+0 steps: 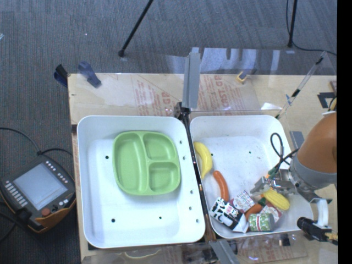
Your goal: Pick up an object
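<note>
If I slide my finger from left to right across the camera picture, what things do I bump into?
Screen box on the floor → green plate → banana → orange sausage → black-and-white cow carton → corn cob → the robot's claw by the corn.

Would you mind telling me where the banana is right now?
The banana lies in the right bin, against its left wall, just up-left of the hot dog and across the divider from the green plate.
</note>
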{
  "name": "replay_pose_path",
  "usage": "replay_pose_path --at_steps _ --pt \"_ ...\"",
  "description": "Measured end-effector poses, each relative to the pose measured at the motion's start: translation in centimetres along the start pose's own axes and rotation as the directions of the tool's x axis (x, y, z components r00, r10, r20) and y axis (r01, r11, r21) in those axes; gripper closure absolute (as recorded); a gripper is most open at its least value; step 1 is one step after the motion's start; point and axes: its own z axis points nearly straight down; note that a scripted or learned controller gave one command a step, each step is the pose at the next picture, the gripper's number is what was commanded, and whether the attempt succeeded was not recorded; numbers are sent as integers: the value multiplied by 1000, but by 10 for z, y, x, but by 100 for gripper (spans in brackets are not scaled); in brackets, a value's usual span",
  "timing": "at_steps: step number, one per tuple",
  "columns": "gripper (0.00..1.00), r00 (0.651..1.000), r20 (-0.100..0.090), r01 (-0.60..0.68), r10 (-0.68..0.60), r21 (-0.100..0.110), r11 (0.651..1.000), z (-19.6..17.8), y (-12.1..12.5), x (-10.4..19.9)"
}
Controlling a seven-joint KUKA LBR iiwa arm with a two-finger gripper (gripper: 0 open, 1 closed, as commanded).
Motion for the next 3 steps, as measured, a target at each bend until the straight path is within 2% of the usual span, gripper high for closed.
replay_pose_path --at_steps 1,2,3 --pt "0 1000 0 0 0 0 1000 0 0 0" --pt "0 981 0 -196 196 3 981 1 38 37" --pt "100 980 -1 -199 199 7 980 -7 37 37"
